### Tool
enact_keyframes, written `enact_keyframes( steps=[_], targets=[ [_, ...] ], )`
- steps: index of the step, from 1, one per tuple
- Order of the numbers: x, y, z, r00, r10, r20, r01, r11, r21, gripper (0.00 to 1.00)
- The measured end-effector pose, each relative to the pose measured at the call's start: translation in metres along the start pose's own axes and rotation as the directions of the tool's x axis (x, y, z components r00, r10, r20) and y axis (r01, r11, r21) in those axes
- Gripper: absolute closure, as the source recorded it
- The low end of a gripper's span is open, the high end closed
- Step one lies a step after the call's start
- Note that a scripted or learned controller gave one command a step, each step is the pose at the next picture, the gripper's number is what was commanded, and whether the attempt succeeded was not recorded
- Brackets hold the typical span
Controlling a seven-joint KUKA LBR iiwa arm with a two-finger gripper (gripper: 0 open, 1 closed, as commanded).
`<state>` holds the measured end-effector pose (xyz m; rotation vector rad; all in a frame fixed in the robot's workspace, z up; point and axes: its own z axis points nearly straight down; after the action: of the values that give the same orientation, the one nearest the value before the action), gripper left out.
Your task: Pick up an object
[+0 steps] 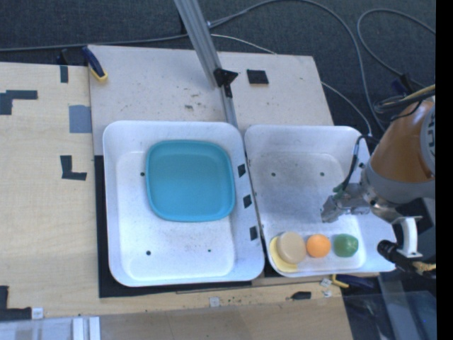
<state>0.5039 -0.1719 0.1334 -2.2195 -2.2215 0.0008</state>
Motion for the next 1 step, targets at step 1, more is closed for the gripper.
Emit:
enact_keyframes(
  steps=[1],
  targets=[
    [0.008,-0.0053,-0.0496,1.0,0.0,0.001,0.0,1.0,-0.004,1.0]
  ],
)
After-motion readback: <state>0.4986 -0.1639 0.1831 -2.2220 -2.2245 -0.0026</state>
